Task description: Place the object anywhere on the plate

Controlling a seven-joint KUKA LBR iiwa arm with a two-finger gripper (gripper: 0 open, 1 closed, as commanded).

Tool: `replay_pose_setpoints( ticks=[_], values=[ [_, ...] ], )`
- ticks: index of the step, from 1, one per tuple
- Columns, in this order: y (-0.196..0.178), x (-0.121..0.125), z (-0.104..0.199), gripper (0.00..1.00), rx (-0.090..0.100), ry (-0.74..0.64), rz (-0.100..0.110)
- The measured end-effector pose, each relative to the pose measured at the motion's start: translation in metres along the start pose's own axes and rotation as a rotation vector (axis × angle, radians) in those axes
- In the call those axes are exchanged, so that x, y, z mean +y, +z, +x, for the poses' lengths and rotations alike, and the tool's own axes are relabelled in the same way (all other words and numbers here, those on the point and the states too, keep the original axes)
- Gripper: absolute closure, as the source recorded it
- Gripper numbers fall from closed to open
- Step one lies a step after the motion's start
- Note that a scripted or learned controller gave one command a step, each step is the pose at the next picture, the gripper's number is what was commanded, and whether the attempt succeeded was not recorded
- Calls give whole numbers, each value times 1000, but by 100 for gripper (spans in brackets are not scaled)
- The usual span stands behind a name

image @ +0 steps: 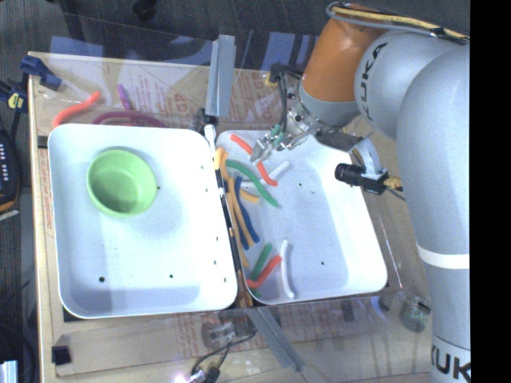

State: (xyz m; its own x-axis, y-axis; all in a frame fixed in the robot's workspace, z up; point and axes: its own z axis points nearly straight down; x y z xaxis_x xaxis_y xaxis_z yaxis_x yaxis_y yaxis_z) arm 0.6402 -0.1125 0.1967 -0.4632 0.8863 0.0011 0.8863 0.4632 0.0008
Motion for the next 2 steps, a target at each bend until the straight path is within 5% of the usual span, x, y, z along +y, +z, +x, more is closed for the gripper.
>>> replay_pose_setpoints(
  ticks=[1,2],
  values=[
    [-68,24,68,100,-3,-313,0],
    [7,62,141,100,1,-205,6]
  ],
)
